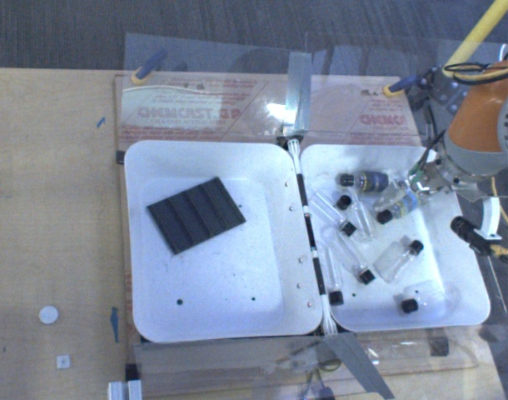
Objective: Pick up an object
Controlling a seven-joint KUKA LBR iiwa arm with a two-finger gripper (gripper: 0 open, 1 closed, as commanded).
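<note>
Camera view looks down on two white bins: the left bin point(146, 307) carries a dark ribbed panel point(196, 215) lying flat, its long side running from about 8 o'clock to 2 o'clock. The right bin point(470, 307) holds a scatter of small clear vials with black caps. The arm point(479, 123) comes in from 3 o'clock, and its gripper point(416, 182) sits low over the upper right of that bin, near a vial with a darker body point(366, 181).

Whether anything is grasped cannot be told; the tip is small and tangled with cables at this slant.

That darker vial lies on its side, long axis roughly 9 to 3 o'clock, black cap pointing toward 9. Just beside the tip lies another clear vial point(395, 208), cap toward about 7 o'clock.

To do this step well, my judgement is that the tool should close across a vial's short width, at right angles to its long axis, and near the middle of the body, not the cap. Clear rounded vials likely roll or slip, so a centred, slow descent seems wise. The crowded neighbours toward 8 o'clock could be nudged.
</note>
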